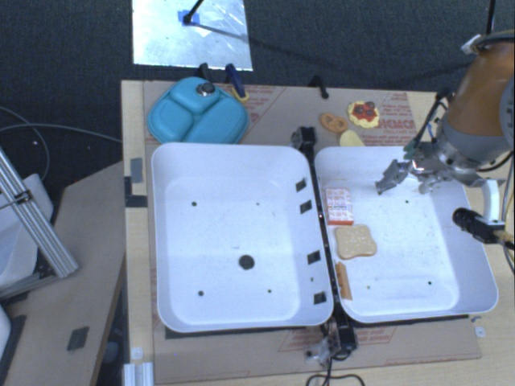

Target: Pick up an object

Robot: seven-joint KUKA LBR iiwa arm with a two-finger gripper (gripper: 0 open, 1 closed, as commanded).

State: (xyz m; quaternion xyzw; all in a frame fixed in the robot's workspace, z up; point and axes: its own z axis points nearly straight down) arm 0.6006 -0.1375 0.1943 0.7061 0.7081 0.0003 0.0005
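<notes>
Cardboard-topped worktop [265, 103], viewed from above at a slant, carrying two shallow white plastic bins side by side.

Left white bin [173, 215]: one small dark round disc [246, 262] lying on the floor, slightly right of centre and toward the near side.

Right white bin [451, 296]: three items, all grouped along the left wall.
- Small flat packet with red and white print [339, 205], lying flat, farthest back of the three.
- Tan slice-of-toast shaped piece [355, 242], lying flat just in front of the packet, close to it.
- Slim orange-brown stick [343, 281], lying lengthwise beside the left wall, just in front of the toast piece.

Grey arm with orange band [483, 87]: enters from the right and reaches over the back right part of the right bin. Two-finger metal gripper [402, 173] sits above the bin's rear floor, pointing left. Whether the fingers are spread or pressed together cannot be told; nothing is seen between them. The gripper is well apart from the three items at the left wall.

On the worktop behind the bins:
- Light blue plastic divided tray with lid knob [198, 112], behind the left bin.
- Small orange-brown pretzel-like piece [333, 122], round yellow piece with red topping [364, 113] and pale yellow piece [351, 139], behind the right bin, near one another.
</notes>
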